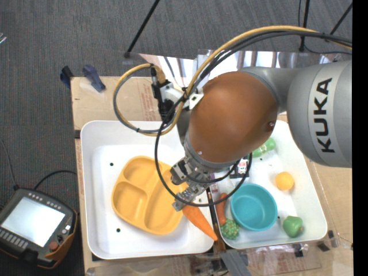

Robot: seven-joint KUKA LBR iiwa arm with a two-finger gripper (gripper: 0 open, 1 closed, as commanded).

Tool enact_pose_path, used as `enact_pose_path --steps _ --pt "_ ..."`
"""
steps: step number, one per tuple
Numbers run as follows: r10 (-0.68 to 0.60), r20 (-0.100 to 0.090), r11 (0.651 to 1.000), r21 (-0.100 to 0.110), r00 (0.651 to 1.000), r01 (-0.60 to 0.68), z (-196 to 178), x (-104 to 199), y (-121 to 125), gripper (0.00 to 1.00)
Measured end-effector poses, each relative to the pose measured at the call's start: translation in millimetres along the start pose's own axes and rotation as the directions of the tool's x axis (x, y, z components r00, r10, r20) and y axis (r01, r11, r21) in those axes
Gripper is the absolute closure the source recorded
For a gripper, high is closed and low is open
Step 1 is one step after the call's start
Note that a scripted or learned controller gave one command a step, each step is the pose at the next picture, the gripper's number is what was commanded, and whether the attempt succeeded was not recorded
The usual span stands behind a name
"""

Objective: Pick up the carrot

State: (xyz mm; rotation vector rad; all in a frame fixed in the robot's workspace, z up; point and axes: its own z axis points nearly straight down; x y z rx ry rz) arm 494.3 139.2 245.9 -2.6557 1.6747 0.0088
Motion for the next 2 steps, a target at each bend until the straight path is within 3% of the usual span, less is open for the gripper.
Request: enact_pose_path --steps 1,2 --pt "0.180 -0.001 0.984 -0.004 0.984 -0.180 52.5 -57.8 -20.8 1.00" --pt "0.374 0.000 0.928 0.011 0.928 -0.374 155.4 -103.8 -31.2 1.00"
